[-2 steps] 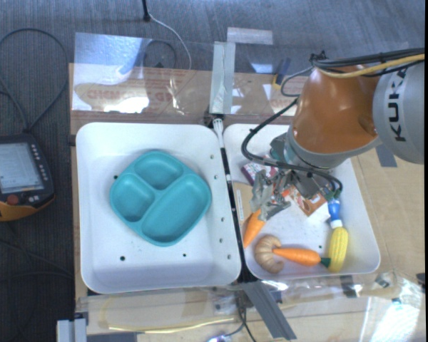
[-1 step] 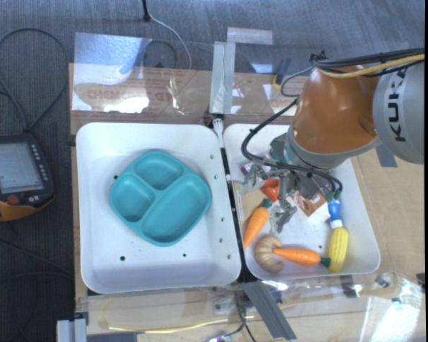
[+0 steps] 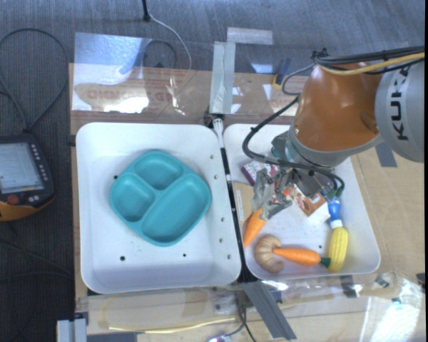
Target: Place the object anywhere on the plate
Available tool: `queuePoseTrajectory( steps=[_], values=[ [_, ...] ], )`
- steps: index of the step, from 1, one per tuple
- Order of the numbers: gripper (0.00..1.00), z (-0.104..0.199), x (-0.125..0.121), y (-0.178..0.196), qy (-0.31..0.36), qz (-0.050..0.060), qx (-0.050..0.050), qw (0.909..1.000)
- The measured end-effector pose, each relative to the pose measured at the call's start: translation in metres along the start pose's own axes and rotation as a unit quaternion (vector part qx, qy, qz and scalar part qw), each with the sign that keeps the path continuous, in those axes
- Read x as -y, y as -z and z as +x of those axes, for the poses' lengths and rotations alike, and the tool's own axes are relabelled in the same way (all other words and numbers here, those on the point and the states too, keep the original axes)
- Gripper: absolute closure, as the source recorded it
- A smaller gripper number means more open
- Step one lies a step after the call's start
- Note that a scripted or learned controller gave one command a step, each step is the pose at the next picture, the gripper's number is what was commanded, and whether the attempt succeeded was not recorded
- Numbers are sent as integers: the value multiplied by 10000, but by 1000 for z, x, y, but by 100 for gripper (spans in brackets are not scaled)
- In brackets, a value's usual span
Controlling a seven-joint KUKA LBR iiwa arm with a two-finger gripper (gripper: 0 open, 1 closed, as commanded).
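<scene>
A teal three-compartment plate (image 3: 160, 197) lies in the left bin (image 3: 100, 262) with nothing on it. My gripper (image 3: 272, 194) hangs low over the left part of the right bin (image 3: 364, 262), below the orange wrist band. Just beneath it, by the bin's left wall, a small orange carrot (image 3: 253, 227) lies tilted. A tan croissant (image 3: 267, 252), a second carrot (image 3: 297, 256) and a yellow corn cob (image 3: 337, 245) lie along the front of that bin. The arm hides part of the bin's middle.
A purple packet (image 3: 253, 171) and an orange-brown packet (image 3: 312, 204) lie near the gripper, beside a small blue-and-white item (image 3: 334, 210). The divider wall (image 3: 230, 198) separates the bins. A teach pendant (image 3: 14, 173) sits off the bench at left.
</scene>
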State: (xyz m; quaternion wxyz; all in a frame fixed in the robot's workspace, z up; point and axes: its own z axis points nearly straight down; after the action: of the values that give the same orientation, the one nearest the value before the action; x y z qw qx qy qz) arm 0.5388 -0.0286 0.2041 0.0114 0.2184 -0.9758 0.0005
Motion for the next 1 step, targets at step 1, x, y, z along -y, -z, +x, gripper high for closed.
queuePoseTrajectory(
  steps=[1],
  values=[
    [0, 0, 0, 0, 0, -2, -2, 10000]
  ],
)
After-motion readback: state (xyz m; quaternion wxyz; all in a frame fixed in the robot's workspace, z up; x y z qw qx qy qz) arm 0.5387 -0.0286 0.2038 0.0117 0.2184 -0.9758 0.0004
